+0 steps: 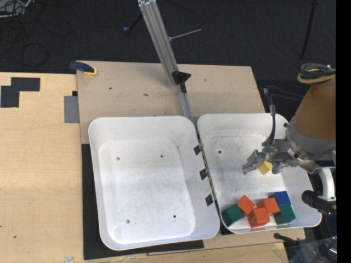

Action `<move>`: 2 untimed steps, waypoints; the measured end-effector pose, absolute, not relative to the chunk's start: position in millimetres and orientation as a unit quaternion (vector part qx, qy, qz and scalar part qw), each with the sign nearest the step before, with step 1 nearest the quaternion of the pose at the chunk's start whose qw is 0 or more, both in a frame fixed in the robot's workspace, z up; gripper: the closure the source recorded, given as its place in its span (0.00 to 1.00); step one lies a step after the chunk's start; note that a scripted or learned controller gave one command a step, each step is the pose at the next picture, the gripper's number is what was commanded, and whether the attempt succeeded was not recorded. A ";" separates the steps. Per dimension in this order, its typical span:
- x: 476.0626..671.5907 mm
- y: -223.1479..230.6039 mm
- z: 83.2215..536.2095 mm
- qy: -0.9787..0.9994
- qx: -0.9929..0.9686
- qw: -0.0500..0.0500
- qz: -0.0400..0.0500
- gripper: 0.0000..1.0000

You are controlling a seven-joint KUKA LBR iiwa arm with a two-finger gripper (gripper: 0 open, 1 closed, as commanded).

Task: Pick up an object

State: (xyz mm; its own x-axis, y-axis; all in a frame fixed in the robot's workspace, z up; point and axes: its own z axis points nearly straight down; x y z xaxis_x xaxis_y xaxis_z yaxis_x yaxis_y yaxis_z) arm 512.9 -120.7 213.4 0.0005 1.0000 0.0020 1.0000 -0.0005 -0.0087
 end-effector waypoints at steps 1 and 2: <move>502.6 -124.2 161.9 -0.707 -0.708 0.004 0.002 0.00; 507.1 -118.8 100.6 -0.707 -0.707 0.005 0.002 0.00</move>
